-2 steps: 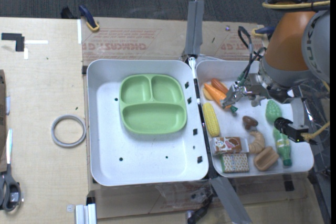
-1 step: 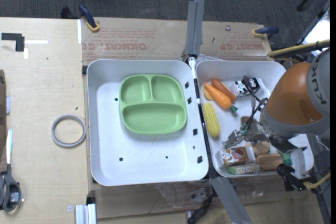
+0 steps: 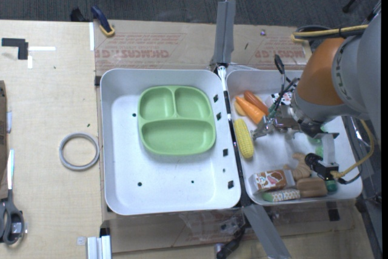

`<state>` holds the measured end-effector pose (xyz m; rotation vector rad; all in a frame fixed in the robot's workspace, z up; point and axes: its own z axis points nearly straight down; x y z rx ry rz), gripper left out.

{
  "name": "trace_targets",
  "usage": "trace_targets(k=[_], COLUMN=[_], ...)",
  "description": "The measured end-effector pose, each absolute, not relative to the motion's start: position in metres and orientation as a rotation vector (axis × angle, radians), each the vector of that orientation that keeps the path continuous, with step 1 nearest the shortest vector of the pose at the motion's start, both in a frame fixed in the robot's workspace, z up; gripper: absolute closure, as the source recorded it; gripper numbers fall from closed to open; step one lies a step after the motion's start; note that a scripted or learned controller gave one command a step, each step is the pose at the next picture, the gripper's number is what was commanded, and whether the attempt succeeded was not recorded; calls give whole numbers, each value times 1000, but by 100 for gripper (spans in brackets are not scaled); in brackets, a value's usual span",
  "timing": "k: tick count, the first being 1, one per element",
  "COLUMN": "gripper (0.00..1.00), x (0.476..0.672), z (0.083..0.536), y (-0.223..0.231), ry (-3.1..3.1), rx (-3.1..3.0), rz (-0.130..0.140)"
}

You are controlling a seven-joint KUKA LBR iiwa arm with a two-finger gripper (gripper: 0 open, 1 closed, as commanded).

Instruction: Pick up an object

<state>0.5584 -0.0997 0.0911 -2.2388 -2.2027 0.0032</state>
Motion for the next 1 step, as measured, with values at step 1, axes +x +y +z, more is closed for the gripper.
trace_targets(k=[1], gripper=[0], x=[635], z=[92], y=[-107], ry=[-2266], rx=[-2136], rz=[45])
